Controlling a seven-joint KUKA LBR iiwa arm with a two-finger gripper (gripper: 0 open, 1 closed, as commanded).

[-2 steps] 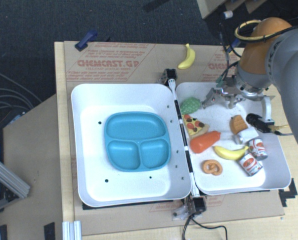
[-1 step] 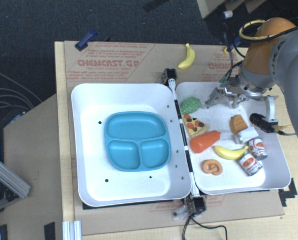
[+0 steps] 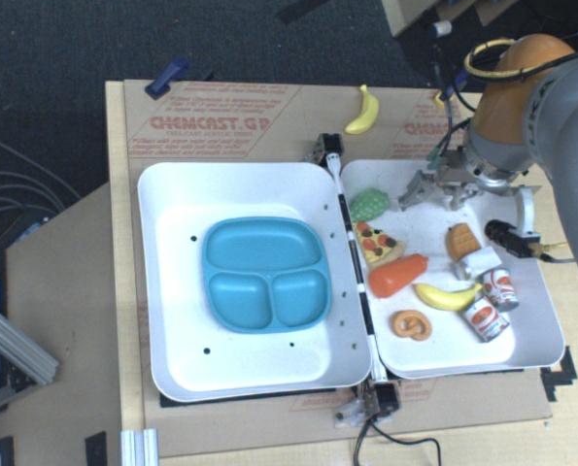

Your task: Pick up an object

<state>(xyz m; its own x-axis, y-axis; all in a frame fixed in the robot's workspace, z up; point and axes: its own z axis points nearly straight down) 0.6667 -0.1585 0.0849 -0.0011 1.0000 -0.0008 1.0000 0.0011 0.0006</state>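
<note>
My gripper (image 3: 442, 188) hangs over the far edge of the right bin (image 3: 536, 343); whether the jaws are released or clenched, I cannot tell. Below me lie a green lump (image 3: 370, 203), pizza slice (image 3: 377, 244), red pepper (image 3: 397, 275), banana (image 3: 447, 296), pretzel (image 3: 411, 325), two cans (image 3: 487, 319) and a brown piece (image 3: 461, 240). A blue tray (image 3: 265, 272) sits in the left bin (image 3: 167, 348). Another banana (image 3: 362, 112) lies at the bench's far edge.

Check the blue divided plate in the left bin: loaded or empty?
Empty. The blue divided plate shows three bare compartments; the food sits in the right bin.
</note>
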